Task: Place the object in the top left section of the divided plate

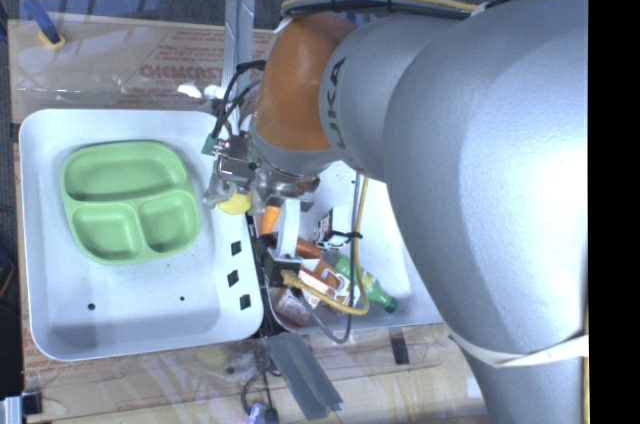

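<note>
camera view, green divided plate (130, 200) in left bin (120, 322), arm (400, 102) over right bin

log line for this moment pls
gripper: above bin divider | yellow object: at gripper, grasp unclear | green divided plate: left bin

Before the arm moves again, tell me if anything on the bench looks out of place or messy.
The green divided plate lies flat in the left bin with all sections bare. The right bin is the messy part: a green bottle lies on its side in a jumble of small items under the arm.
</note>
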You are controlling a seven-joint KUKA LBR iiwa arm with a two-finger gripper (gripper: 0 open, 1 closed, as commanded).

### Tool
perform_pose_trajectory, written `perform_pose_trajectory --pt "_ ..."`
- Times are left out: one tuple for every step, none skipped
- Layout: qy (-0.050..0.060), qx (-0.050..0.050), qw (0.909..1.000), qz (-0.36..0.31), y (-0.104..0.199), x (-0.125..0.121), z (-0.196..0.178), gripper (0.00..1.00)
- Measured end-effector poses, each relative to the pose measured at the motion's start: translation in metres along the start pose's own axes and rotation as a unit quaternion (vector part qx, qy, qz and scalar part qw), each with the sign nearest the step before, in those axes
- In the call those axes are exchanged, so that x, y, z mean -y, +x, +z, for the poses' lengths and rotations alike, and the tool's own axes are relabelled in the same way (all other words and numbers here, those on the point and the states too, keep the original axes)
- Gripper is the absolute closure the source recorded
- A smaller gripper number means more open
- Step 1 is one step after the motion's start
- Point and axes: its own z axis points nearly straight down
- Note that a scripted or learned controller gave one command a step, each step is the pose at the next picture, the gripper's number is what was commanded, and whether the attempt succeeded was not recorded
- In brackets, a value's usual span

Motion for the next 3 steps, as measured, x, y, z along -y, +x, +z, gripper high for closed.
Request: perform_pose_trajectory --pt "-0.001 0.0 1.0 0.001 -0.001 0.0 0.0 0.0" --pt "0.002 0.001 1.0 0.0 -0.001 -0.001 -0.008 1.0" --pt "-0.002 0.0 0.9994 0.035 0.025 0.066 -0.063 1.0"
